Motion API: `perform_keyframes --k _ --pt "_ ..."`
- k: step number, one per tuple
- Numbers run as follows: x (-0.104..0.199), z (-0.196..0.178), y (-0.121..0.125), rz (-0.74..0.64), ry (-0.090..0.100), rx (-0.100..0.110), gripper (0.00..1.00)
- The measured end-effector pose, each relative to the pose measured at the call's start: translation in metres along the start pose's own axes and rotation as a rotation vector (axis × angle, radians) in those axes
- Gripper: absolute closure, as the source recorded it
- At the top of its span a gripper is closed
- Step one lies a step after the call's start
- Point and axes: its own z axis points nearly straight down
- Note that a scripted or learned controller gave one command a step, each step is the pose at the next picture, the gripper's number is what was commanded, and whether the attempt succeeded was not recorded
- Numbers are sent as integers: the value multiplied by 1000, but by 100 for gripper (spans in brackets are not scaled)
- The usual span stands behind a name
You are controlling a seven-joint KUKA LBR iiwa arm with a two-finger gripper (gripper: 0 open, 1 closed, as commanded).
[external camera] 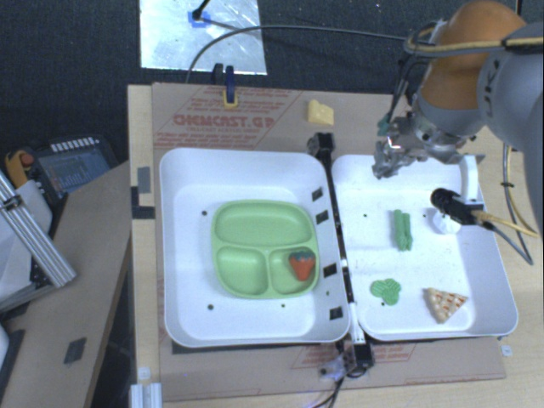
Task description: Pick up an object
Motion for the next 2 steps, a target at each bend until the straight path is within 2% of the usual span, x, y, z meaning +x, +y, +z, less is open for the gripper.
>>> perform_keyframes --k 1,2 --pt "54 9 7 -1 1 2 100" --pt "111 10 4 -1 1 2 100"
